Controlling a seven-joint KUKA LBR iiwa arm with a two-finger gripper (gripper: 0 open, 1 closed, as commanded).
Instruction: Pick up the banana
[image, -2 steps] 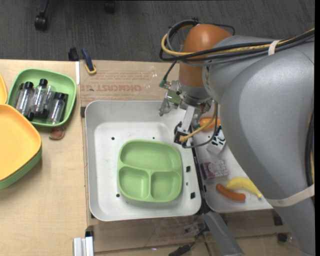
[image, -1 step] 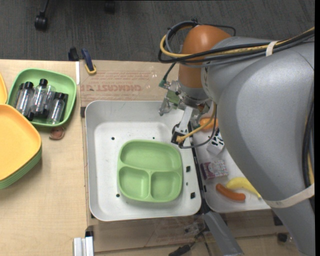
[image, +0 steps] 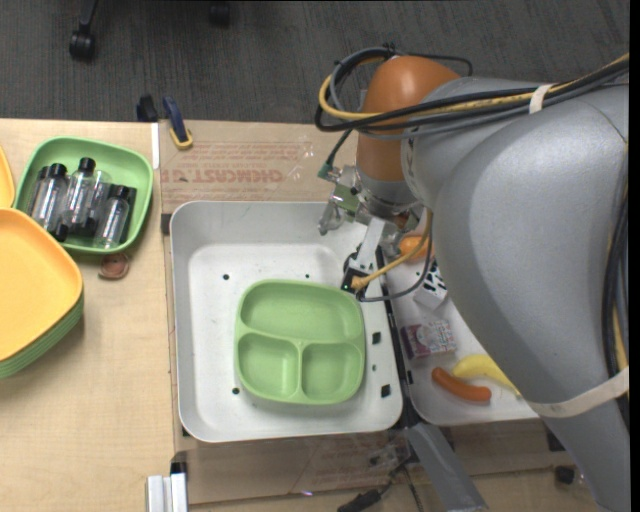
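Tool (image: 388, 262) over bin divider; banana (image: 487, 372) lies slantwise, partly hidden.

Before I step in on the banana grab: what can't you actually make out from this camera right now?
- Banana: one yellow end shows in the right bin; the arm's grey body covers the rest.
- Gripper: cables and the wrist clutter the tip, so the jaws' state is unreadable.
- Right bin: mostly hidden under the arm.
- Small packet by the orange piece: print too small to read.

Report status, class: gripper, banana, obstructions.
Gripper over the bins' divide, grip unclear. Banana in right bin, partly under the arm. Carrot touching banana.
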